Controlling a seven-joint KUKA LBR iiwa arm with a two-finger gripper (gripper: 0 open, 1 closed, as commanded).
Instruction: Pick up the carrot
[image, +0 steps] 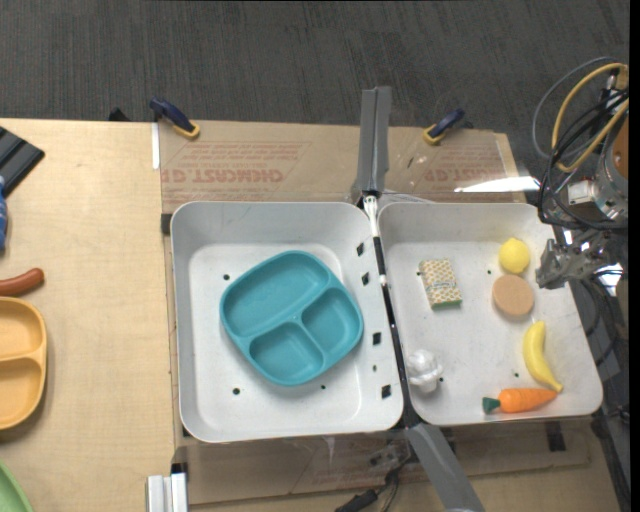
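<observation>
One carrot (522, 400) is what we're after, lying at the near edge of the right bin (470, 235), just below the banana (541, 355). The gripper (562, 268) hangs well apart from it over the bin's right rim, nothing in it; open or clenched, we can't tell. Left bin (200, 300) holds a teal tray (290, 317). Pale wooden bench (90, 200), dark carpet (260, 50) behind.

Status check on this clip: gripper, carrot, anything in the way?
Gripper at right bin's right edge, holding nothing. Carrot lying at right bin's front, untouched. Banana close beside it.
</observation>
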